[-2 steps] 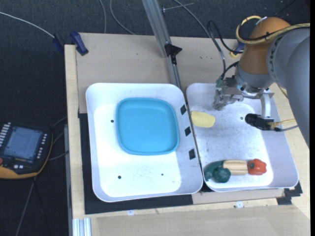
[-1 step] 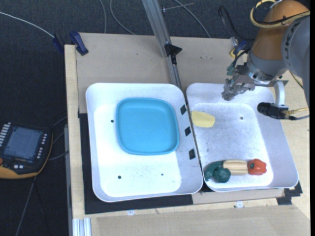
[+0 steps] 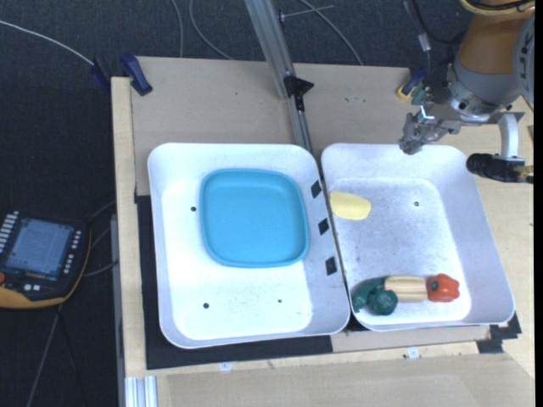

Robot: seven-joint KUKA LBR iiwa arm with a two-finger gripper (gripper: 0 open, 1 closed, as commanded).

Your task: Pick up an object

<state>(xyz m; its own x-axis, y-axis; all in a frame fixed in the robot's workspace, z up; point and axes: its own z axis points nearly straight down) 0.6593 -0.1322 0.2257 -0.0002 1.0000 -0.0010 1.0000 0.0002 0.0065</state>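
The hand (image 3: 413, 140) hangs at the far rim of the right bin (image 3: 475, 227), near that bin's far-left corner, and whether it is wide or narrow cannot be told from up here — it shows as a small dark cluster under the grey wrist. Nothing sits in its grip. Behind it the arm (image 3: 492, 41) climbs off toward the right bin's far-right side, orange band showing above the wrist. Inside the right bin, a pale yellow piece (image 3: 349, 205) lies against the bin's left wall, well apart from the hand. Along the bin's near edge three things sit in a row: a dark green object (image 3: 375, 298) at the near-left corner, a tan roll-shaped piece (image 3: 406, 288) touching it, and a red tomato-like piece (image 3: 442, 287) touching the roll's other end. Just beside the right bin's left wall sits the left bin (image 3: 170, 253), with a blue square plate (image 3: 254, 217) in its middle. Both bins rest on the worktop (image 3: 212, 100), and a metal pole (image 3: 273, 36) rises from beyond the seam between them. Far off past the left bin — on the dark floor — a handheld control pendant (image 3: 38, 253) lies.
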